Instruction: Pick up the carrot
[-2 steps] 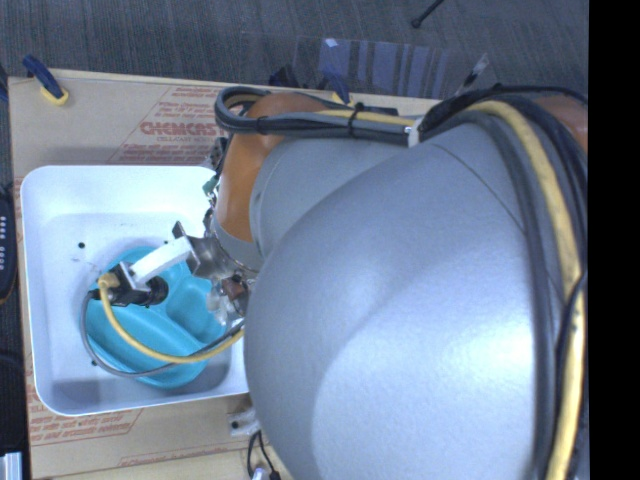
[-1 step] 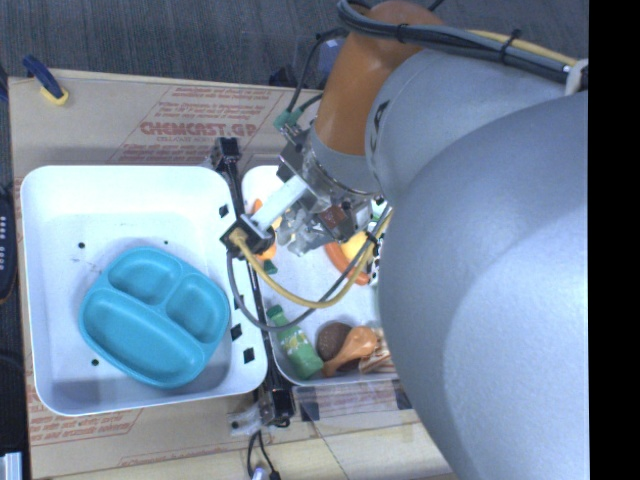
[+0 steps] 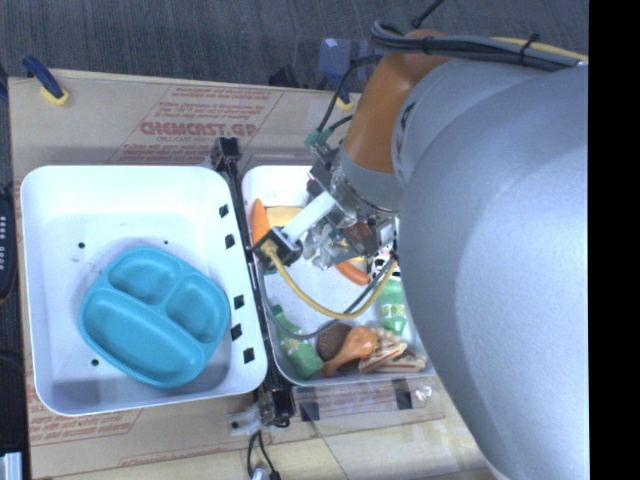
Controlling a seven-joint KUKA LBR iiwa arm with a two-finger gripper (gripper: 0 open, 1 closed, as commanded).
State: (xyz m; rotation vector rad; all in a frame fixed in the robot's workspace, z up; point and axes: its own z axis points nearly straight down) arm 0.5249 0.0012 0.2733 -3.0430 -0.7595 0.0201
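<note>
**Carrot beside the dividing wall, arm hanging over the right-hand bin**

Surface (image 3: 380, 438) of pale wood shows at the near edge, below two white bins. At the near end of the right-hand bin (image 3: 275, 176) a small heap of toys is crowded together: a brown piece (image 3: 335, 340), a tan piece (image 3: 385, 353) touching it, and green pieces (image 3: 298, 353) in the near-left corner. A green bottle-like toy (image 3: 392, 308) lies just beyond them.

The left-hand bin (image 3: 120, 173) holds a blue divided plate (image 3: 155, 313), lying flat toward its near side.

Farther in, the end effector (image 3: 345, 240) hangs over the middle of the right-hand bin; whether it is spread or pressed together cannot be told. A small orange piece (image 3: 352, 272) peeks out just below it.

The carrot (image 3: 259, 218) lies in the right-hand bin against the wall it shares with the left-hand bin, left of the end effector and apart from it.

The grey arm (image 3: 500, 218) covers most of that bin's right side.

Beyond the bins lies brown cardboard (image 3: 190, 123) with red print, and a blue and yellow clamp (image 3: 45, 80) sits at the far-left corner.
</note>
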